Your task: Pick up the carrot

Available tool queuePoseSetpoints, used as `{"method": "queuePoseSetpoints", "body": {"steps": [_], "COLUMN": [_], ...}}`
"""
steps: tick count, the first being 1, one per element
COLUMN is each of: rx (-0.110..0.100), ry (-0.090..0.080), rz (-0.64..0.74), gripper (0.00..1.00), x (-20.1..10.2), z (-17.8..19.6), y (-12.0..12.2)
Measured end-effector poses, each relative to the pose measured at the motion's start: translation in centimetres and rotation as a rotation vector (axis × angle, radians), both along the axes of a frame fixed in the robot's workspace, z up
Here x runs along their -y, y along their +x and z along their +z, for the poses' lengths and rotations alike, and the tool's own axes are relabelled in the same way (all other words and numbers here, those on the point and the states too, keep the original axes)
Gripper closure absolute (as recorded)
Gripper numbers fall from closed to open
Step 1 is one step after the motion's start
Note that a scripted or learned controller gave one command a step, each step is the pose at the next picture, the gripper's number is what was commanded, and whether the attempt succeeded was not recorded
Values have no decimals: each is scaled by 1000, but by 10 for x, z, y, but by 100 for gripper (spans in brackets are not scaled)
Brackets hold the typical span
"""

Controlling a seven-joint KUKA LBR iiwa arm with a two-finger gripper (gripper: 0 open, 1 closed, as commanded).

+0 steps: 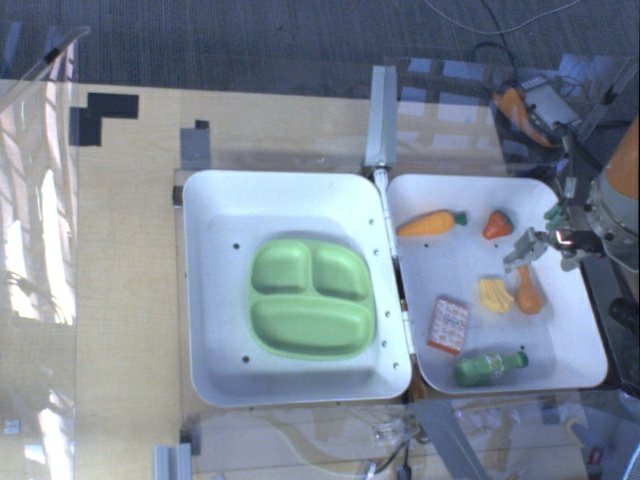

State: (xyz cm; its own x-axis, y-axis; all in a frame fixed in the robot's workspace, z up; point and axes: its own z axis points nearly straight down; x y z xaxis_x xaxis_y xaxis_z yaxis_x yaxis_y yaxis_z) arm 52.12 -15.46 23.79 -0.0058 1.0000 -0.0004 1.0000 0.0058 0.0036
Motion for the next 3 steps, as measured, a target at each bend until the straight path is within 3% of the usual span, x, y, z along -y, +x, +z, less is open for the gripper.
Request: {"method": "queuePoseSetpoints", "body": {"steps": [1, 2, 3], "rx": [1, 7, 1], "ry": [0, 1, 2], "rz": [-142, -143, -458], "gripper": [0, 100, 100], "x": [0, 0, -57], "z": [-142, -130, -63], "y": [33, 35, 27]}}
